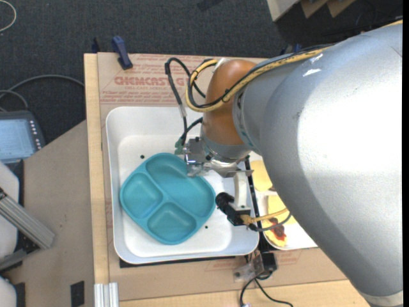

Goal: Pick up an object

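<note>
Gripper [193,163] sits mid-frame at the top-right rim of the teal divided plate [167,199]; can't tell its state from this angle. Plate lies flat in the left white bin [121,133], lower left of centre. Arm [319,139] covers the right side.

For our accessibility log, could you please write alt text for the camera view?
A grey robot arm with an orange band reaches from the right over a white bin, its end effector at the upper edge of a teal three-compartment plate lying in the bin. The bench beneath is tan with red lettering.
</note>
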